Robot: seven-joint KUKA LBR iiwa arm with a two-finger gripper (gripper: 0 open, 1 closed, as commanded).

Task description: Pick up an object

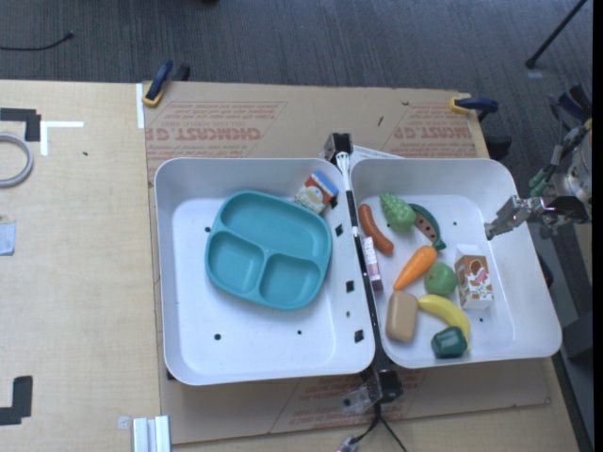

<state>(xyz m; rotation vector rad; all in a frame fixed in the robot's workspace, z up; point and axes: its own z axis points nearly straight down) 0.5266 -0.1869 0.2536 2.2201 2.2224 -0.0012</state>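
End effector point(504, 217) at right bin point(528, 281) edge, holding nothing

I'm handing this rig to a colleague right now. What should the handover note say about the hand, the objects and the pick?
Hand: at the right bin's right rim, nothing seen in it; finger state unclear.
Right bin holds the sausage, carrot, banana, green apple, small carton and other toy food.
Left bin holds a teal divided plate and a small packet.
Done: no pick yet.
Left: descend, grasp one object, lift.
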